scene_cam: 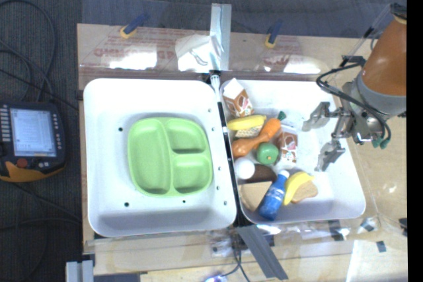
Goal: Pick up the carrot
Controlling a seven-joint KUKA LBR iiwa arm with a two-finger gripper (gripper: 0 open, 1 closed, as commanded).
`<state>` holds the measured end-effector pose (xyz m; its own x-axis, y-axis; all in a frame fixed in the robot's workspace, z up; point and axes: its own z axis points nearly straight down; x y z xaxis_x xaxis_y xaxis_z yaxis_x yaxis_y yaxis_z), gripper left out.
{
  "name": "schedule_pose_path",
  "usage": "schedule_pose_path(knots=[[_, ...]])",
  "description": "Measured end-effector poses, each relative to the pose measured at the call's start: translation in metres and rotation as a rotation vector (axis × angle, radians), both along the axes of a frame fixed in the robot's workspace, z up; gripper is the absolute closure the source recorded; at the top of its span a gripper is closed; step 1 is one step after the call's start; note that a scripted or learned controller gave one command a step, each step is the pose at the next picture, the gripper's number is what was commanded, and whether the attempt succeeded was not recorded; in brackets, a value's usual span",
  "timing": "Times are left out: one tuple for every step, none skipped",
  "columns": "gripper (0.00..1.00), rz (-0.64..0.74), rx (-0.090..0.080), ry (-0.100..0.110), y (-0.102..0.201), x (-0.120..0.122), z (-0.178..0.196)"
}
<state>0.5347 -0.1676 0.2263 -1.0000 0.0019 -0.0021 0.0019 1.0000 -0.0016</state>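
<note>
Gripper [325,135] is hanging over the right side of the right bin [347,205], its two fingers spread wide apart with nothing between them. One finger is pointing toward the bin's upper middle, the other is sitting lower, just beside the banana [301,186]. Behind it the grey wrist and the orange band of the arm [386,66] are reaching in from the right.

Carrot [260,137] is lying well apart from the fingers, toward the left side of the same bin, tilted with its thicker end up and right. It is touching the corn [246,123] above it and the green ball [267,154] just below it, with a small carton [287,145] beside it on the right. A blue bottle [273,195] and a white egg [245,170] are lying lower in the pile. The left bin [99,162] is holding a green tray [170,155].

By my judgement the task is standing at its beginning: nothing is grasped, the carrot is resting untouched, and the approach, the closing and the lift are all remaining.
</note>
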Motion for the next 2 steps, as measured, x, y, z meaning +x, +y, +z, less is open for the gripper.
schedule_pose_path(knots=[[0.00, 0.224, -0.003, -0.011, 0.057, 0.068, -0.122], [1.00, 0.225, -0.008, -0.022, 0.058, 0.071, -0.110]])
